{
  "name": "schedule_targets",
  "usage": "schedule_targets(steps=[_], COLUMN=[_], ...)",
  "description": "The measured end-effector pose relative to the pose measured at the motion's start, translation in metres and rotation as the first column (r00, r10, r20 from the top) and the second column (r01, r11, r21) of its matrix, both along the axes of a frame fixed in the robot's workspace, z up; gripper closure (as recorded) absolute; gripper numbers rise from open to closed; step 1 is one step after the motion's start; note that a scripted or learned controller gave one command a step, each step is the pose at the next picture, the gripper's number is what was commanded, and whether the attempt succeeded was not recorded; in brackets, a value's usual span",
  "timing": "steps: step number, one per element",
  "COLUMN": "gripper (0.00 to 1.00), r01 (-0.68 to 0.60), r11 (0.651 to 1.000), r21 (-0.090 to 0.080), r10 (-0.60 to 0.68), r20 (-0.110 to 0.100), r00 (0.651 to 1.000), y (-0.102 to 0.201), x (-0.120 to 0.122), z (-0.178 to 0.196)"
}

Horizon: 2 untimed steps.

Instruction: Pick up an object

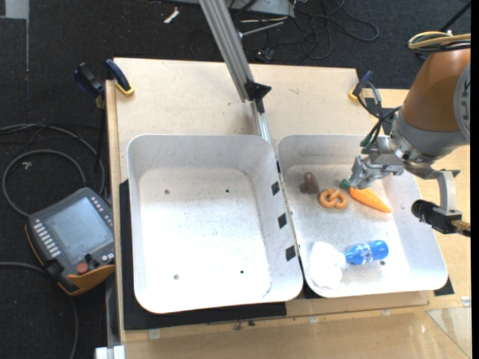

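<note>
The right bin (423, 271) holds several small objects. An orange toy carrot (372, 199) lies near its middle right, with a pretzel-shaped piece (334, 198) just to its left. A small brown figure (308, 183) stands further left. Toward the front are a blue bottle (367, 252) and, beside it, a white crumpled lump (325, 265). My gripper (362, 176) hangs low over the green top end of the carrot, reaching in from the right. I cannot make out whether it touches the carrot.
The left bin (142, 200) sits beside the right one, their rims meeting at the middle. A slanted metal rail (228, 43) runs from the top of the view down to the bins' shared edge. A teach pendant (71, 234) lies on the floor at left.
</note>
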State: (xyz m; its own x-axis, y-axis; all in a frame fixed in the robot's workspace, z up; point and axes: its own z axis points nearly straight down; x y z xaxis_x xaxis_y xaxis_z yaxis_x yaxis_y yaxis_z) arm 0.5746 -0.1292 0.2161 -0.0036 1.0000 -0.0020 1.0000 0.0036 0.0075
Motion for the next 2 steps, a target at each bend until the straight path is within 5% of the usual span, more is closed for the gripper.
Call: schedule_targets(steps=[1, 2], gripper=[1.00, 1.00], r01=[0.000, -0.004], r11=[1.000, 1.000], r21=[0.000, 0.003], r10=[0.000, 0.004], r20=[-0.001, -0.006], r00=[1.000, 1.000], y=[0.000, 0.049], x=[0.001, 0.002], z=[0.041, 0.046])
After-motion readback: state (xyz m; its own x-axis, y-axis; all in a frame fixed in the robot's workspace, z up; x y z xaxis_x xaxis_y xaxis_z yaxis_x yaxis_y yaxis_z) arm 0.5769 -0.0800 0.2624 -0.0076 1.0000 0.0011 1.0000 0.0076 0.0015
